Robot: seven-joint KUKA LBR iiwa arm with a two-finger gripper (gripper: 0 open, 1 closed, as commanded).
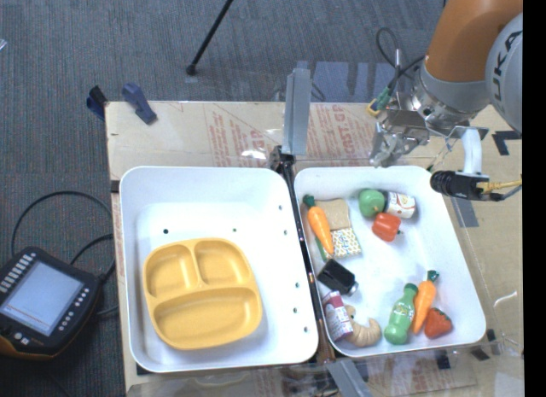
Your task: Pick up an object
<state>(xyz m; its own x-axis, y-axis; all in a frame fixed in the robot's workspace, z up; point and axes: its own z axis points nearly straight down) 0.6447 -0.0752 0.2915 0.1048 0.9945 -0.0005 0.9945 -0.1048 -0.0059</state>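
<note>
White bins sit side by side on the desk (196, 135). Over the far edge of the right bin (461, 259) hangs the claw (391, 149), fingers parted around nothing. Below it lie a green apple (370, 202), a red pepper (386, 227) and two carrots (319, 226). A yellow tray (202, 293) fills the left bin (136, 216).

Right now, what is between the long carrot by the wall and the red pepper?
In the camera view, a tan sponge and a small checkered block lie between the carrot and the red pepper.
</note>
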